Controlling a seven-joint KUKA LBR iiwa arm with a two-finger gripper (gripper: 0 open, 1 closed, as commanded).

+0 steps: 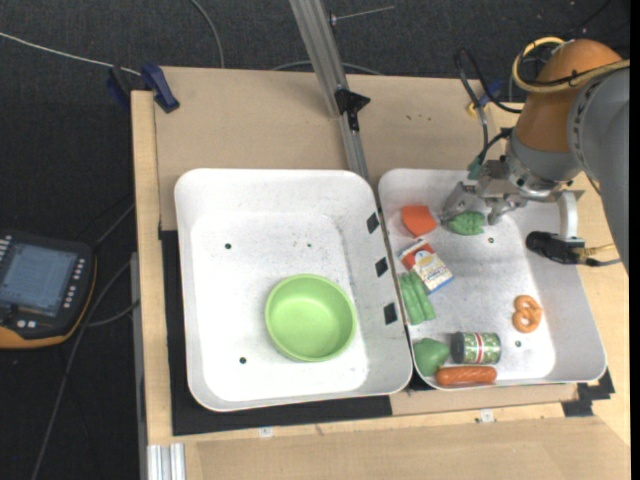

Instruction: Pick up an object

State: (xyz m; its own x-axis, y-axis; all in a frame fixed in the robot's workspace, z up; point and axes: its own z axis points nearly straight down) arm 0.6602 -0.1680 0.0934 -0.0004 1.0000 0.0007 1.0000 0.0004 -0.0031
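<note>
Green toy sits at the far end of the right bin, touching the tip of the gripper, which comes down on it from above and hides its upper edge. Whether the gripper is spread or pinching cannot be told from this slant, nor whether the toy is clear of the bin floor. The grey arm with its orange band reaches in from the right and hangs over the bin's far right corner. Just left of the toy lies an orange block, near the wall between the bins. Nearer the camera from the block is a small red and white carton, and just beyond that a long green piece lies along the same wall. A pretzel lies by itself toward the right side, well apart from the rest. In the near left corner a can lies on its side, with a green lump just to its left and a red sausage against the near rim. The left bin holds a green bowl, upright, in its near half.
</note>
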